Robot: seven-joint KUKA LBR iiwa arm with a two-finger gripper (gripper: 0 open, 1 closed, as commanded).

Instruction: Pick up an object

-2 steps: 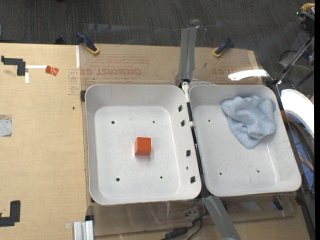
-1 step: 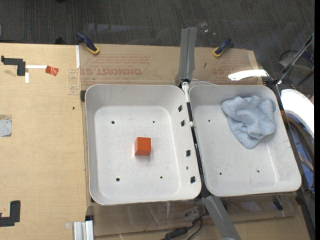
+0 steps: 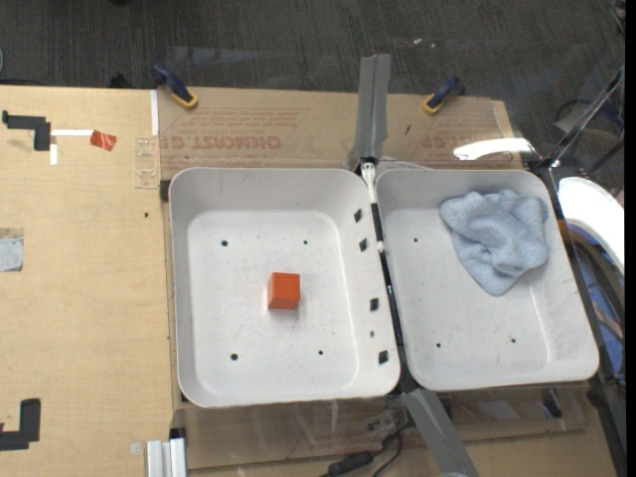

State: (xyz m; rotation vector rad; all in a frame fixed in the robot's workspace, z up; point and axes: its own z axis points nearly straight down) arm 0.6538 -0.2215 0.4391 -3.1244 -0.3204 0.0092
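An orange-red cube (image 3: 283,291) rests on the floor of the left bin (image 3: 199,217), a little below its middle. A crumpled light blue-grey cloth (image 3: 497,237) lies in the upper right part of the right bin (image 3: 437,366), reaching toward its far right wall.
The two white bins meet at a central divider with black clips (image 3: 378,266). A wooden board (image 3: 70,266) lies to the left of the bins, with a small red tag (image 3: 102,140) on it. Brown cardboard (image 3: 268,132) and two clamps sit behind the bins.
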